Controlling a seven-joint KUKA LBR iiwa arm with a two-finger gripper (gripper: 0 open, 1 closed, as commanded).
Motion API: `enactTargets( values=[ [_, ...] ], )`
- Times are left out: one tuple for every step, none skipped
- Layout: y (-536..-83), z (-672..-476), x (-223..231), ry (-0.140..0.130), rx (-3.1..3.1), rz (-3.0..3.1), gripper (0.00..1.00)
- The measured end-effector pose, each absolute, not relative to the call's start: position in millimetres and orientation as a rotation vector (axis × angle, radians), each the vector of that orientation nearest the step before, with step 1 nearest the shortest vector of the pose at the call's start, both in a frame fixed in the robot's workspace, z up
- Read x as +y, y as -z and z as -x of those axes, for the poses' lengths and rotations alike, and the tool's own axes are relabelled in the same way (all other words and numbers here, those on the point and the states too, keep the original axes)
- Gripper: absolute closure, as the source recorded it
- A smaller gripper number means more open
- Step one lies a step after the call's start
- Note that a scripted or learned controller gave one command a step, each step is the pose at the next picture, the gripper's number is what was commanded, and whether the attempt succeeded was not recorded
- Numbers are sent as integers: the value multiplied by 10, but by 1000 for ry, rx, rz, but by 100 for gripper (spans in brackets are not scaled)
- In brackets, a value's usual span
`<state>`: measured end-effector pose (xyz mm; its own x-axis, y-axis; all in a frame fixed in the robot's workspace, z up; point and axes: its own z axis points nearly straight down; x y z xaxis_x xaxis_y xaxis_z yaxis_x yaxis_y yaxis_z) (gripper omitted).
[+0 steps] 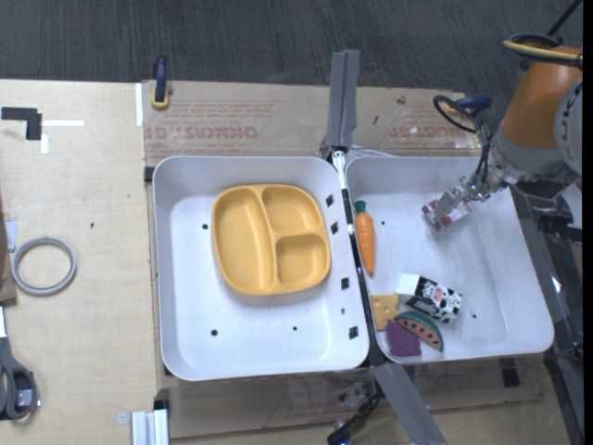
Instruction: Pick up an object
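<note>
Closest to the lower edge of the frame, in the bottom left corner of the right bin [519, 276], the toys sit bunched: a watermelon slice [422, 329] touching a purple piece [402, 339], a yellow cheese wedge [384, 306] just beside them, and a black-and-white cow-patterned block [435, 298] leaning against a small white block [410, 284]. A little further up, a toy carrot [365, 239] lies along the divider, lengthwise and on its own. In the left bin [176, 276] rests a yellow divided plate [271, 239], centre-left of the frame.

Further up and to the right, the gripper [448, 209] hangs over bare bin floor in the upper part of the right bin, well apart from every toy. I cannot tell how far it is open, and I can see nothing caught in it.

To my eye the pick has not yet been made. The carrot looks the safest target: it lies alone, so the approach should come square across its narrow body, clear of the bin wall. The clustered toys would likely jostle each other. Beyond the bins, at the top, lies cardboard [241, 123].
</note>
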<state>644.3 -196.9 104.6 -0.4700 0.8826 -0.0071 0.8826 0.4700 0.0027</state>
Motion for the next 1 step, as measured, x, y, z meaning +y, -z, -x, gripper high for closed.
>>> enactTargets(
  values=[
    [-2217, -6580, -1538, 1, 2620, -1729, 100]
  ],
)
